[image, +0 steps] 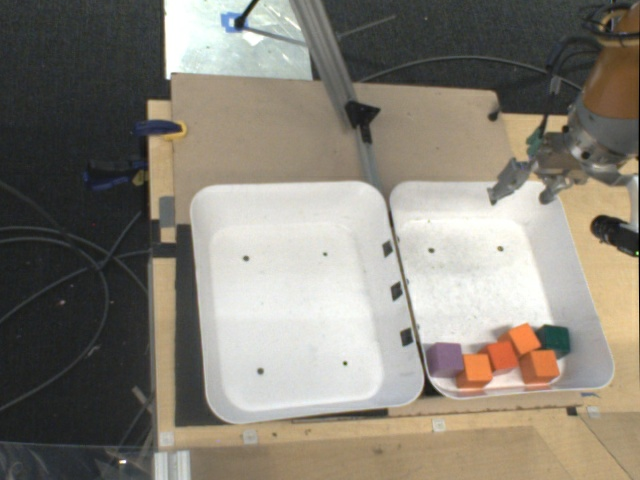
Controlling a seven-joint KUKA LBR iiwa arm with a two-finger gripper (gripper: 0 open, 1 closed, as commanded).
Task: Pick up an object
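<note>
The blocks [505, 355], purple, orange and dark green, sit bunched in the lower right corner of the right bin [470, 268], probably because its floor slopes there. The gripper [527, 185] hovers at the bin's upper right edge, jaws spread open and holding nothing.

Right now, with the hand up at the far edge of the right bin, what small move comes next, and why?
Probably bring the hand toward the bin's near edge: the open fingers hold nothing, and the blocks cluster at the near rim of the right bin.
</note>
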